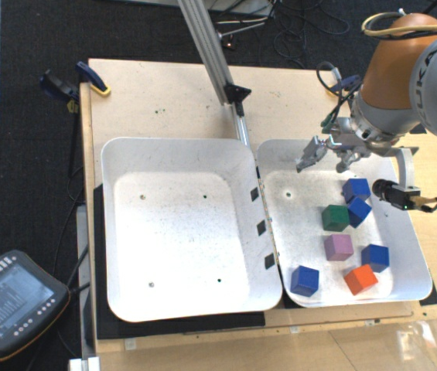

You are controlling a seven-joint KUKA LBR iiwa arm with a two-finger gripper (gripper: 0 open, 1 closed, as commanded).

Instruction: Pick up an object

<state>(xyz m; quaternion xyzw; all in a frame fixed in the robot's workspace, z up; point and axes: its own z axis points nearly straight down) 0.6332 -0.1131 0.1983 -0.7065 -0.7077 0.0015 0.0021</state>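
Observation:
The right bin (295, 199) holds several small blocks. A green cube (336, 218) sits beside two blue blocks (356, 199) near the bin's far right. A purple cube (339, 246) lies below them, with another blue block (375, 256) and an orange block (360, 279) nearer the front. One more blue cube (305, 280) rests at the front left corner of that bin. My gripper (328, 159) hangs open above the far end of the right bin, up and left of the blue blocks, with nothing between its fingers.
The left bin (125, 207) lies beside the right one. A slanted metal pole (206, 41) crosses the bench's far side down to the bins' junction. Blue clamps (87, 76) sit at the bench's far left corner. A teach pendant (9, 304) lies off the bench at bottom left.

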